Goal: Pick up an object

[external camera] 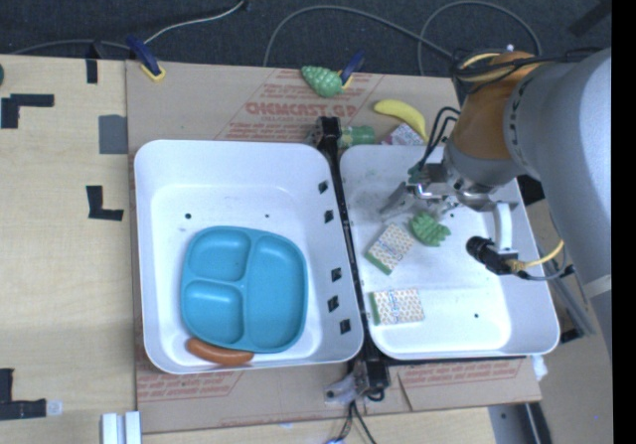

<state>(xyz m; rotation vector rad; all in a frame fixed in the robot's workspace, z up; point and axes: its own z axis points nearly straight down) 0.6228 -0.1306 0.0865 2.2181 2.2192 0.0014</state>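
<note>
Nearest the front edge of the surface [60,263], an orange sausage-shaped toy [219,353] lay in the left bin [159,174] against the blue divided plate [243,288]. In the right bin [517,333], a small patterned packet [399,306] sat near the front wall, and a second packet [390,247] lay tilted farther back. Just beside that one rested a green leafy toy [429,228], with the pincer [429,192] directly above it; I could not tell how the pincer was set. Beyond the bins, on the cardboard near the back edge, lay a yellow banana [400,115] and another green toy [321,79].
</note>
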